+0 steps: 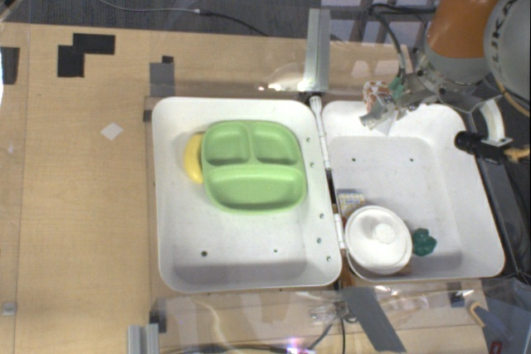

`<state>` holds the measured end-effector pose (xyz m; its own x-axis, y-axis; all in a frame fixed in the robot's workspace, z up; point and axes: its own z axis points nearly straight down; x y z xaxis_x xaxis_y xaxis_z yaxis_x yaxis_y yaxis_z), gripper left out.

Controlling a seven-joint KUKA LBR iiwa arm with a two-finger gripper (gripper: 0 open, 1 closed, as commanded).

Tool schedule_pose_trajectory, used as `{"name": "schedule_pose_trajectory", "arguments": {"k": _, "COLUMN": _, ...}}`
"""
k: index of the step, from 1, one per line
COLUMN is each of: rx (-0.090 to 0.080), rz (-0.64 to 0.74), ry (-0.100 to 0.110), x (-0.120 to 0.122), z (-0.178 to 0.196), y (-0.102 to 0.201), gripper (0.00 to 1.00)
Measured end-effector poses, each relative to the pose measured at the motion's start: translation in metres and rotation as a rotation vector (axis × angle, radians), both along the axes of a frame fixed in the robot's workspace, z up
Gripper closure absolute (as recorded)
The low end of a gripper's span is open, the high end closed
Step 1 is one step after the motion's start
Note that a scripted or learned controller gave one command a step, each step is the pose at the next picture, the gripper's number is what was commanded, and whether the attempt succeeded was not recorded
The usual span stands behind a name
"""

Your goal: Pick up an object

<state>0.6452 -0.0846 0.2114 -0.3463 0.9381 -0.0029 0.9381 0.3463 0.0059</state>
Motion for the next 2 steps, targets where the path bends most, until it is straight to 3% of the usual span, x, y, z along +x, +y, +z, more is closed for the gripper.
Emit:
{"name": "schedule_pose_trajectory", "arguments": {"k": 1, "rx": -0.001, "rz": 0.005, "ry": -0.006, "x": 0.002, "z": 0.012, "y": 0.001, "gripper": 1.00}}
{"name": "schedule_pose_trajectory", "arguments": {"k": 2, "rx": 0.001, "rz": -0.195, "ry": 0.001, "x": 0.011, "z": 0.012, "y": 0.043, "gripper": 1.00}}
